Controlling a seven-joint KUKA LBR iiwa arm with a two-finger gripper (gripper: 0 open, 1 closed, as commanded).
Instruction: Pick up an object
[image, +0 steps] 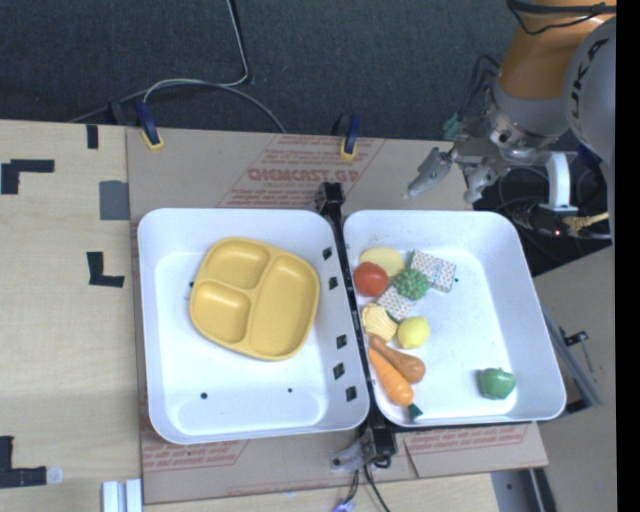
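Hand (452, 177) spread, hovering above right bin's (527, 262) back rim, holding nothing. Toy food clustered along bin's left wall; green pepper (496, 382) alone near front-right corner, open room around. Yellow plate (254, 297) in left bin (160, 330).

A grey arm (600, 60) with a broad orange band ends in a metallic, pale-fingered tool (452, 180).

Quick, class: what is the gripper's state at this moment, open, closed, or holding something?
Two-finger gripper: open, holding nothing, raised beyond the far rim of the shallow white right bin, apart from the toy food in it.
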